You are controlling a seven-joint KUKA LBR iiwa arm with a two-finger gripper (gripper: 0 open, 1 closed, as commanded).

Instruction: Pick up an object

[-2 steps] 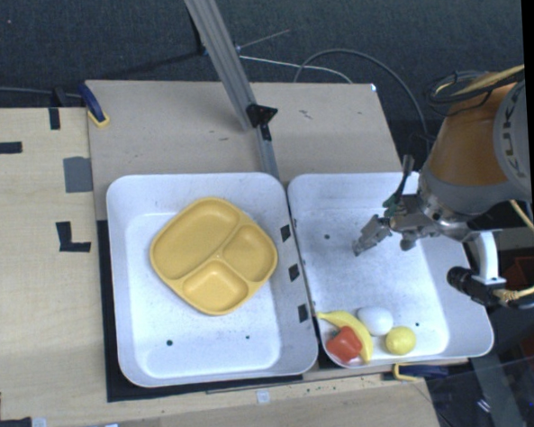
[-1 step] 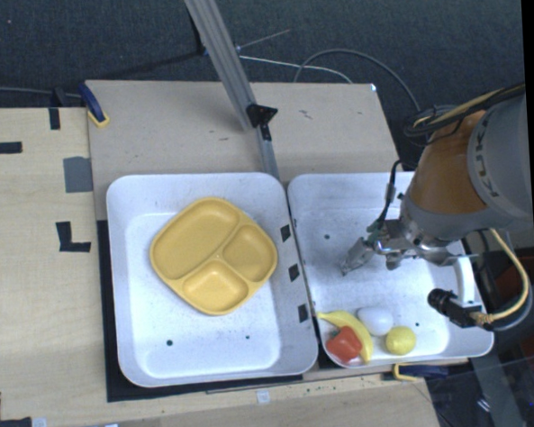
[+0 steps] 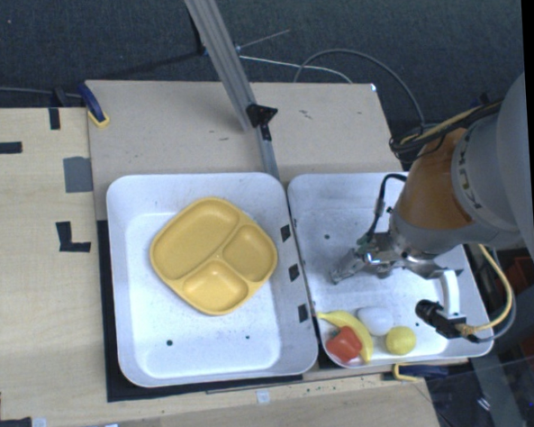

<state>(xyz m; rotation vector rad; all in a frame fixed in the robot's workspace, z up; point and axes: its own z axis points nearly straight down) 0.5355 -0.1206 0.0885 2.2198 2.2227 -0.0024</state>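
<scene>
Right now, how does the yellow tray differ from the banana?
The tray is a broad, flat dish with three compartments; the banana is small and curved. The tray lies alone in the left bin; the banana lies at the right bin's near edge, against a red piece. Both are yellow.

yellow tray (image 3: 214, 255), white bins (image 3: 130, 262), red-and-yellow toys (image 3: 347, 336), orange-banded grey arm (image 3: 455, 187)

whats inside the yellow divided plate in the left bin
Nothing lies in the yellow divided plate: all three compartments show bare. It covers part of the left bin floor, so whatever sits beneath stays hidden.
</scene>
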